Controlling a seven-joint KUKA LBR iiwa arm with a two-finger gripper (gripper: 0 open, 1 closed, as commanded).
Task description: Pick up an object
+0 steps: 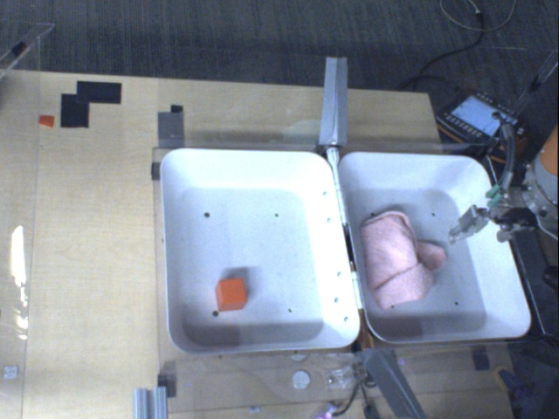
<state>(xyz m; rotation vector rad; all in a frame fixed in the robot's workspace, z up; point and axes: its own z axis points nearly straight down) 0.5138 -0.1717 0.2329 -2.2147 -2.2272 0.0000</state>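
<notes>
A soft, rolled pink cloth [397, 260] lies in the right white bin [489, 321]; it looks light and squashy, best pinched across its thick fold. The gripper [467, 223] hovers beside it, whether open or closed I cannot tell.

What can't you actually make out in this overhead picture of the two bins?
- Gripper, camera view: small and blurred; whether it touches anything is unclear.
- Grey arm: cut off by the right edge.
- Rolled pink cloth in the right white bin: its underside is hidden.
- Small orange block, left bin: too small for detail.
</notes>
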